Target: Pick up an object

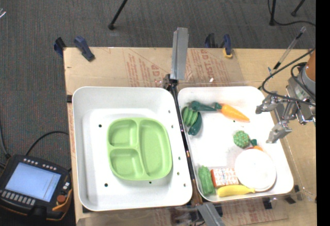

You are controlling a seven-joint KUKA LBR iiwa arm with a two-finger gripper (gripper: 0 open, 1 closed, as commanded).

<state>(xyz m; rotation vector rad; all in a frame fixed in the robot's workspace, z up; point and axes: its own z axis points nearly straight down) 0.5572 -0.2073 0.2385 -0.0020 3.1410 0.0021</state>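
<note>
I've got the gripper (281, 123) hanging over the right rim of the right bin (289, 168), and from this slanted view I cannot tell how its jaws stand, so I'm not calling anything on that. Nothing is visibly caught in it. My worry: it sits so near the bin wall that a straight drop could clip the rim or land on bare floor beside the toys. The clutter is another trap: the white plate (255, 169) overlaps the little orange piece (256, 146), and the broccoli (241, 139) is just beside both, so a descent there could nudge one into another. The nearest candidates, broccoli and plate, lie left of and below the gripper, near but apart; the carrot (233, 112) lies further left, toward the green cucumbers (191, 119).
</note>
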